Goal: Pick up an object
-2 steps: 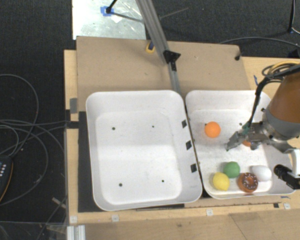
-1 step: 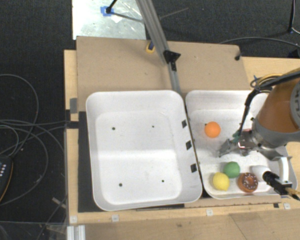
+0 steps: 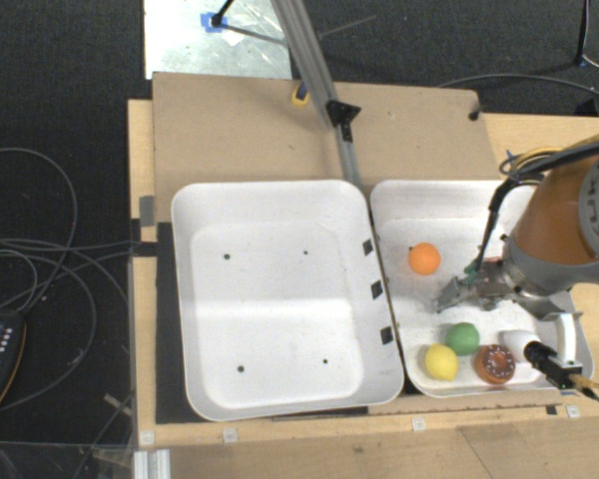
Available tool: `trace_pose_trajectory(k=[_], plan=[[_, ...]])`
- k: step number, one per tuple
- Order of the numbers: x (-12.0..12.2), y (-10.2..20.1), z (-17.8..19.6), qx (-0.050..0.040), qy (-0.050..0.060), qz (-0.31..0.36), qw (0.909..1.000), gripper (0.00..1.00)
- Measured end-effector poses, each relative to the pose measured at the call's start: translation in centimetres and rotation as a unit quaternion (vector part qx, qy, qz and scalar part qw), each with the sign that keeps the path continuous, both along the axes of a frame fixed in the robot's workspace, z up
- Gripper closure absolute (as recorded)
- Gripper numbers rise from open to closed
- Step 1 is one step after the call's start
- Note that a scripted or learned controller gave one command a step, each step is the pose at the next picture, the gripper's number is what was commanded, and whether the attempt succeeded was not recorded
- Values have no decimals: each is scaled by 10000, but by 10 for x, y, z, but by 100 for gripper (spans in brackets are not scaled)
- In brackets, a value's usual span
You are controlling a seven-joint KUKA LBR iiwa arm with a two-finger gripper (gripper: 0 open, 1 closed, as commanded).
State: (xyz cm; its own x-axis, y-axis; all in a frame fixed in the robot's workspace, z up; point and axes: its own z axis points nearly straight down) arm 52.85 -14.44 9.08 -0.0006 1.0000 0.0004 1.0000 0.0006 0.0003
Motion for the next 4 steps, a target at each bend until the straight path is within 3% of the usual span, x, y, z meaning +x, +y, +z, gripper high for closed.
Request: trace_pose_trajectory(k=[1,3,4], plan=[[1,0,11,-1,-14,2,10000,100],[13,-7,120,-13,-37,25,10000,100],[33,42,134,2,-23,53,10000,100]])
